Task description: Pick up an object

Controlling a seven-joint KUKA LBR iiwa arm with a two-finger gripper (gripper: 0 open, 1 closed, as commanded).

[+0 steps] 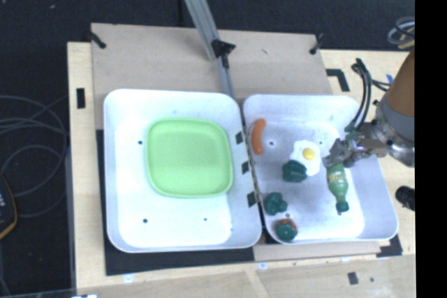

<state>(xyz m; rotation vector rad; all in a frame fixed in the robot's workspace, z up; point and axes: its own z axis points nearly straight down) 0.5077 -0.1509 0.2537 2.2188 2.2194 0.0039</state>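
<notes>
**Green bottle under the gripper in the right bin**

Green plastic shows in several places on the surface (84, 150). In the left bin (122, 171) lies a pale green square plate (188, 157), flat and near the middle. The right bin (374, 209) holds the small things. A green bottle (338, 186) lies on its side at about 3 o'clock in this bin, with its neck pointing to 6 o'clock. The gripper (343, 155) is at the upper end of the bottle and seems to touch it; I cannot tell if it is open or closed, and I cannot see that it grips the bottle. The arm (401, 105) comes in from 3 o'clock, over the bin's right edge.

Just beside the bottle, toward 9 o'clock, is a toy fried egg (306, 153), white with a yellow centre. A dark green piece (294, 172) touches the egg's lower left side. An orange sausage (258, 135) lies upright along the bin's left wall, at about 10 o'clock. Another dark green piece (275, 203) is near the left wall at 8 o'clock. A red and green piece (285, 227) sits at the bin's lower rim, about 7 o'clock.
</notes>
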